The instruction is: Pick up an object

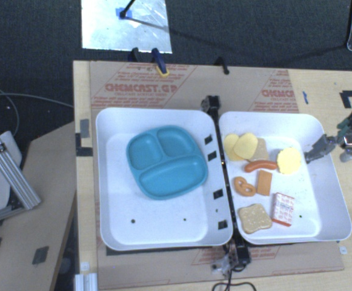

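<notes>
1. Claw [316, 152] comes in at the right edge of the camera view, low over the right rim of the right bin [332, 194]. I cannot tell from here whether it is open or closed, and nothing shows in it.
2. Food sits in a cluster in the left half of that bin: yellow slice [289, 160] nearest the claw, two yellow pieces [241, 145] near the divider, sausage [259, 166], pretzel [245, 186], orange block [264, 182], toast [254, 217] and small carton [283, 208] toward the front.
3. Left bin [116, 220] carries a blue divided plate [166, 161], well apart from the claw.
4. Best target is probably the yellow slice, being closest and free on its right side.
5. Good practice: centre over it before descending, and stay clear of the sausage touching its left edge.
6. Flat pieces such as the toast likely slip from a pinch, so avoid them.
</notes>
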